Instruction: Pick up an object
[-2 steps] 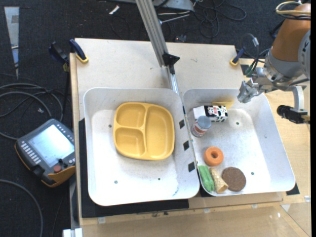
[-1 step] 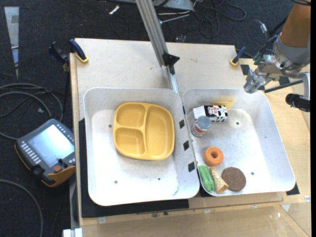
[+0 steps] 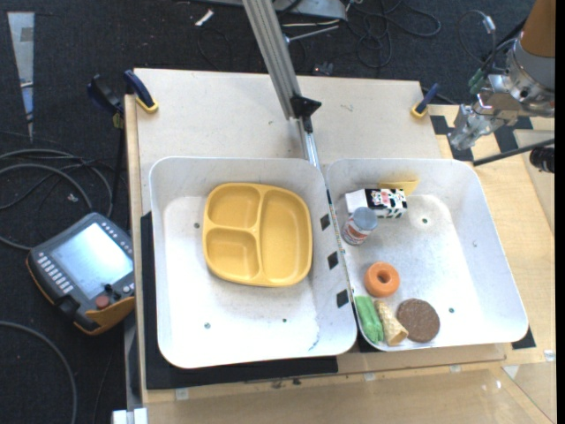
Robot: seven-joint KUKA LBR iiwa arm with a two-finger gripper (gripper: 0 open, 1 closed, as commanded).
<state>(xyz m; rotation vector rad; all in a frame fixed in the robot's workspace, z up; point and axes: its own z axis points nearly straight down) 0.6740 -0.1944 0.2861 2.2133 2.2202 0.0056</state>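
Hovering gripper [image 3: 465, 131]: off beyond right bin [image 3: 494, 263], finger state unreadable
Left bin [image 3: 168, 237]: yellow tray [image 3: 259, 234]
Right bin: donut [image 3: 382, 279], cookie [image 3: 418, 319], can [image 3: 358, 228]

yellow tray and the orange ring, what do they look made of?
Yellow divided tray: likely moulded plastic, smooth semi-matte, uniform colour with soft rounded compartment ridges. Orange ring: probably plastic or rubbery toy doughnut, matte, even colour; too small to tell which.

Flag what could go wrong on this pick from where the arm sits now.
1. The green pod, tan cone and brown round cookie lie packed together at the right bin's front rim; a grasp may catch two.
2. The small can touches the black-and-white carton; it could tip.
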